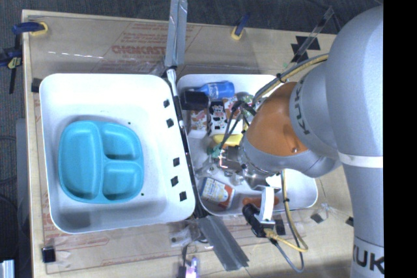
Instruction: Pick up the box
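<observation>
A small printed box (210, 118) lies in the right bin (306, 191), near its upper left part, beside a black object (193, 99). My arm's orange band (279, 128) hangs over the middle of this bin, covering much of what lies in it. The gripper (227, 153) points down and left below the wrist, just below the box and next to a yellow item (232, 139). Cables and the wrist hide its tips. Nothing can be seen held.
A blue bottle (218, 88) lies at the right bin's far edge. A white and orange packet (215, 191) sits at its near left corner. The left bin (78, 93) holds a light blue divided plate (101, 161). A grey divider bar (175, 32) stands between the bins.
</observation>
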You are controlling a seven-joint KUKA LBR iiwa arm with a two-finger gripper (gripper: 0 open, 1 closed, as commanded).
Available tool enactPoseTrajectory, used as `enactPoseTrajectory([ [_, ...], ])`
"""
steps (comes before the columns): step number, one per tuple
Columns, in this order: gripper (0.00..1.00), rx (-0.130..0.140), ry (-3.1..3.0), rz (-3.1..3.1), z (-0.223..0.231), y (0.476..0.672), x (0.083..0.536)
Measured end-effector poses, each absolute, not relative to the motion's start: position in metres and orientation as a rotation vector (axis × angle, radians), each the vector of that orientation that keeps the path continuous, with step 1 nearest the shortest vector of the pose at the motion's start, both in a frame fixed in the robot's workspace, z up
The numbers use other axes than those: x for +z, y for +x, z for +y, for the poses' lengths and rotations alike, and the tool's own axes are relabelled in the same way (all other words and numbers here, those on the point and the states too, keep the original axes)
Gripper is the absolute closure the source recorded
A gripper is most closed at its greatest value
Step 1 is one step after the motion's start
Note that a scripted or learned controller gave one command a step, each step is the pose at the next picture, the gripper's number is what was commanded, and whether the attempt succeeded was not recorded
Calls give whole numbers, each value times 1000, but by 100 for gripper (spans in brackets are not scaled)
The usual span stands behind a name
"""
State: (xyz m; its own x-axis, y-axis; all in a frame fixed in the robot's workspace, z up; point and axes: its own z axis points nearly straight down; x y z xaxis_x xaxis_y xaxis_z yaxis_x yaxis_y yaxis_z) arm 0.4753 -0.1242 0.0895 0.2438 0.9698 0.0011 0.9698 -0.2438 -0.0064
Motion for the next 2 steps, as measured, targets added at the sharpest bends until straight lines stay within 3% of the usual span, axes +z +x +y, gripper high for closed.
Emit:
enactPoseTrajectory([
  [1, 100, 7, -2468, -1933, -124, 475, 98],
  [2, 100, 3, -2226, -2212, -149, 477, 216],
])
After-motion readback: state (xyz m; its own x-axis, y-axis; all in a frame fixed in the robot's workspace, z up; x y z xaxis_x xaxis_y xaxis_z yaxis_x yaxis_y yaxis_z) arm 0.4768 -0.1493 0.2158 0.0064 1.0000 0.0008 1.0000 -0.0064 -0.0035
